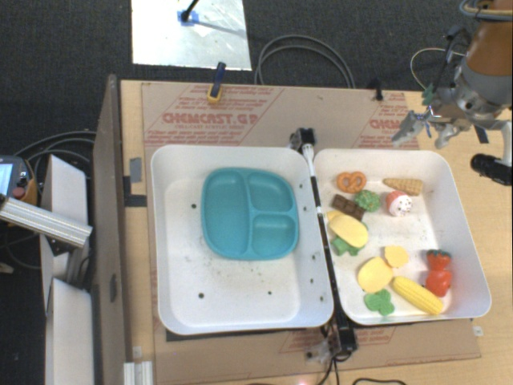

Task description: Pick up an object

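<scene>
My gripper (425,131) hangs at the upper right, over the bench just behind the back rim of the right bin (469,239). Its two fingers (405,130) are spread open with nothing between them. Several toy foods lie in that bin: a pretzel (350,182), a waffle cone (403,185), a pink and white radish (399,204), broccoli (368,200), a brown chocolate piece (347,208), a yellow lemon-like piece (349,230), an ear of corn (415,294) and a red pepper (438,271). All of them sit below and left of the gripper, apart from it.
The left bin (176,247) holds a teal divided plate (248,214). A divider rail (319,215) runs between the bins. Cardboard (240,111) lies behind them, with cables (304,54) looping at the back. A metal bracket (44,219) stands at the far left.
</scene>
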